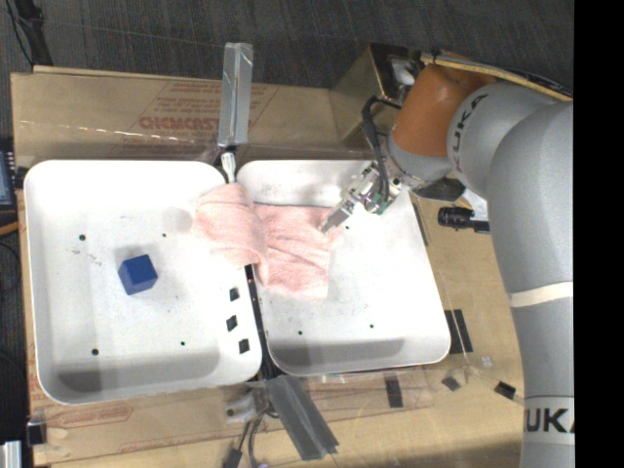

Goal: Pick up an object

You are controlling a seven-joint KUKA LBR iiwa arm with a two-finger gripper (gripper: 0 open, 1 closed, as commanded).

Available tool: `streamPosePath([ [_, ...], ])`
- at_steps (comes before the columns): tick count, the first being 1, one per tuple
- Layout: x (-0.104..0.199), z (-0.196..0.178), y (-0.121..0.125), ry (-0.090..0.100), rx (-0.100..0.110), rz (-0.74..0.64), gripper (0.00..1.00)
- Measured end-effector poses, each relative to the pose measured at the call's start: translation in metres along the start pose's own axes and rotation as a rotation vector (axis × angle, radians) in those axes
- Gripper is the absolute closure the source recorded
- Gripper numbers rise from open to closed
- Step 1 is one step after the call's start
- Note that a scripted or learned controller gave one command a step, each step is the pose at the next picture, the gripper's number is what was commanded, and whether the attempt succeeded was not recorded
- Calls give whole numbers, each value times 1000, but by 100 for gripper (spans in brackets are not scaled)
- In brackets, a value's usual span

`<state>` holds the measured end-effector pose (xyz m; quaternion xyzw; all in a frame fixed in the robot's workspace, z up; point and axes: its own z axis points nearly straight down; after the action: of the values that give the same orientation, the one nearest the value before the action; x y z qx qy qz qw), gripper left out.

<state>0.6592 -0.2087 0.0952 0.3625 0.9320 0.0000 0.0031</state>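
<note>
Where both bins meet, rumpled pink cloth (265,239) draped over the divider, end effector (336,220) grip impossible to tell.

A pale pink cloth (265,238) lies crumpled and draped over the divide where the two white bins meet, its smaller part in the left bin (58,291) and its larger part spread toward the middle of the right bin (409,300). A small blue cube (137,273) sits upright on the left bin's floor, well apart from the cloth.
</note>
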Motion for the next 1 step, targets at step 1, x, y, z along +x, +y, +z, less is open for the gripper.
streamPosePath([
  [1,41,-16,23,5,3,28,0],
])
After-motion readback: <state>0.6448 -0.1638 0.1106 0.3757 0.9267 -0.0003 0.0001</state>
